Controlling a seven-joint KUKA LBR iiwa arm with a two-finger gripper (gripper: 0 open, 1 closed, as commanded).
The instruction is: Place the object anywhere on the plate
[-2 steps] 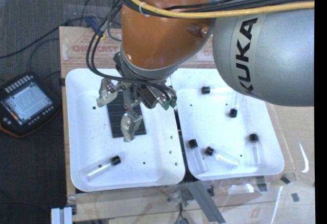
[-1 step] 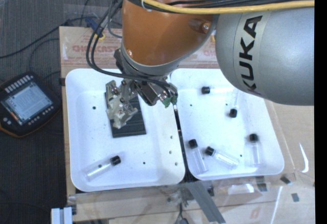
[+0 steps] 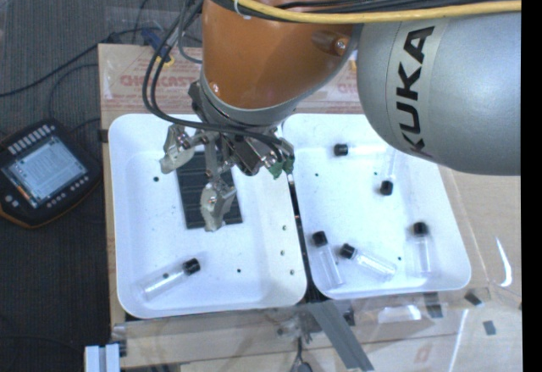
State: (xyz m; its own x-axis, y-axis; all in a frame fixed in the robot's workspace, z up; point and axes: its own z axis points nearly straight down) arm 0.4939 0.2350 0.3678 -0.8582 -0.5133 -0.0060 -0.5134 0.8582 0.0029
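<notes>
A small black rectangular plate (image 3: 190,192) lies flat in the left white bin (image 3: 135,218), partly covered by the gripper. My gripper (image 3: 195,177) hangs just above the plate, under the orange wrist. Its two metal fingers (image 3: 174,150) stand spread apart and open, and I see nothing between them. A clear vial with a black cap (image 3: 172,274) lies on its side near the left bin's front left corner, well apart from the gripper and the plate.
The right bin (image 3: 440,218) holds several clear vials with black caps, such as one (image 3: 370,261) near its front. The big grey and orange arm covers the back of both bins. A handheld control pendant (image 3: 42,173) lies on the floor left of the bench.
</notes>
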